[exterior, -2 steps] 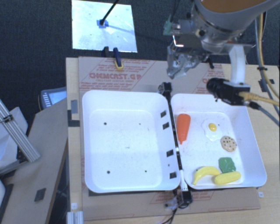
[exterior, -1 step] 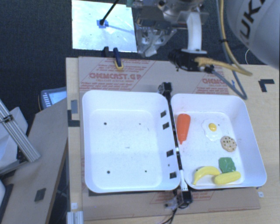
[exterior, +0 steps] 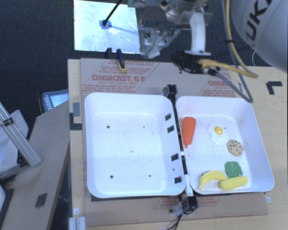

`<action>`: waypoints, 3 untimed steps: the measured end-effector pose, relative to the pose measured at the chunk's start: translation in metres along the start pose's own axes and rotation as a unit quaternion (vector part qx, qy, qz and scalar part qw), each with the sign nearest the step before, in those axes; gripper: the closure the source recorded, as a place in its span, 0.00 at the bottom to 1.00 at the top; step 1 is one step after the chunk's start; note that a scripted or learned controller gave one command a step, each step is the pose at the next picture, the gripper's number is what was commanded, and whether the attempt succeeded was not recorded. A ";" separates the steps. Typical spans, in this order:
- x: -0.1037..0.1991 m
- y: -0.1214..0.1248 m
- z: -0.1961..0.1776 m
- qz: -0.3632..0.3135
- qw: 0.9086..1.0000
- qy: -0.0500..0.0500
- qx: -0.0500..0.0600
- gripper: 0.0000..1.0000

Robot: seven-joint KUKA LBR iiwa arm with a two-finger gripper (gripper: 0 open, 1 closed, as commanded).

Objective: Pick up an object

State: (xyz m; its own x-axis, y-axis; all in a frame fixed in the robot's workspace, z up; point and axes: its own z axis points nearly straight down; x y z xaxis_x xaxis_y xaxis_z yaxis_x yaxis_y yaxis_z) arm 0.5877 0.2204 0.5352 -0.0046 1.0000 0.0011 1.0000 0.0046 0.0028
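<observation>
Gripper (exterior: 151, 48) sits high at 12 o'clock of the frame, above the bench's (exterior: 54, 134) far edge, well apart from both bins. It points down and carries nothing. Open or clenched: cannot tell, too blurred. Grey wrist (exterior: 180, 13) right behind it, and the arm (exterior: 261, 22) runs off at 1 o'clock. Yellow cable (exterior: 231, 68) trails from a black fitting (exterior: 189, 62) just at 4 o'clock of the gripper.

Objects all lie in the right bin (exterior: 258, 134):
- Carrot (exterior: 188, 131) at 10 o'clock in the bin, close to the inner wall, tip toward 6.
- Egg (exterior: 218, 133) at 12 o'clock, just beside the carrot, not touching.
- Cookie (exterior: 235, 147) at 3 o'clock, just at 4 o'clock of the egg.
- Green piece (exterior: 233, 168) at 5 o'clock in the bin, type unclear.
- Banana (exterior: 210, 178) at 6 o'clock, near the front wall.
- Yellow piece (exterior: 234, 182) touching the banana's right end, with the green piece right at its 12.

Left bin (exterior: 90, 148) lies beside the right one, the two joined by black clips (exterior: 174, 157) along the shared edge. Both rest on a printed sheet (exterior: 117, 77). Blue-yellow clamp (exterior: 120, 60) at the sheet's far edge, at 9 o'clock of the gripper. Shiny plate (exterior: 99, 27) at 11 o'clock of the frame. Screen (exterior: 55, 99) and metal rail (exterior: 15, 139) at 9 o'clock, off the bench.
</observation>
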 end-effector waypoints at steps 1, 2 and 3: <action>0.001 -0.029 0.000 -0.001 1.000 0.000 0.001 1.00; -0.040 0.005 0.000 0.004 1.000 -0.001 0.000 1.00; -0.037 0.004 -0.012 0.001 1.000 0.000 -0.001 1.00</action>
State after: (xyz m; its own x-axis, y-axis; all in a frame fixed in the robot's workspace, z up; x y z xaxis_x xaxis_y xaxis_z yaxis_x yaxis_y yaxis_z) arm 0.5914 0.1834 0.5469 -0.0028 1.0000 0.0017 1.0000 0.0028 0.0056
